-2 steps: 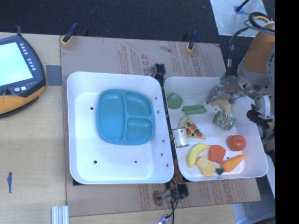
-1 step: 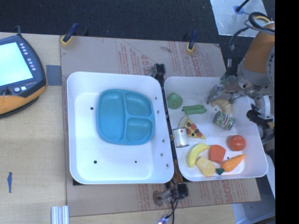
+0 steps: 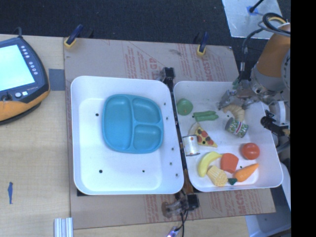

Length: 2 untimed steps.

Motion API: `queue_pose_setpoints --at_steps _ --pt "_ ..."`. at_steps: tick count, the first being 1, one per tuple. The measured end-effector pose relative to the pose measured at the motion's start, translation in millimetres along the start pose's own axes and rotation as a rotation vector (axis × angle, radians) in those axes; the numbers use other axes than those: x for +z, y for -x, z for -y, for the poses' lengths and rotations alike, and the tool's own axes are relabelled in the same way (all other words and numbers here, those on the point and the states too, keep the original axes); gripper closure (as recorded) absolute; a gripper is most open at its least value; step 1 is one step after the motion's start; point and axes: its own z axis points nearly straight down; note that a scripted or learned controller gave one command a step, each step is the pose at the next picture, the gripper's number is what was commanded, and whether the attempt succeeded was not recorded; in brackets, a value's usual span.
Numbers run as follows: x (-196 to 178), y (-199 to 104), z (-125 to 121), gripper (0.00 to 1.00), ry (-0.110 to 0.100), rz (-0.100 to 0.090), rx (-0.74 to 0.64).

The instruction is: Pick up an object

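A: Where's the gripper [image 3: 236, 100]?

B: Low over the far side of the right bin [image 3: 274, 154], fingers spread apart, nothing between them.

A: What's closest to it?

B: A pale croissant [image 3: 237, 112] lies just under and in front of the fingers. Whether they touch it, I can't tell. A small can [image 3: 236, 127] lies just beyond that, nearer the camera.

A: And further off?

B: A green pepper [image 3: 205, 115] and a green ball [image 3: 184, 106] sit to its left. The tomato [image 3: 250, 150], banana [image 3: 208, 162] and carrot [image 3: 245, 172] lie well in front. The blue plate [image 3: 132, 123] sits in the left bin [image 3: 84, 147], far to its left.
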Motion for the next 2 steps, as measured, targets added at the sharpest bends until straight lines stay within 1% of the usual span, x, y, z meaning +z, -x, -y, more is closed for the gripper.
queue_pose_setpoints --at_steps 2 --pt "0.0 0.0 0.0 0.00 0.000 0.000 0.000"
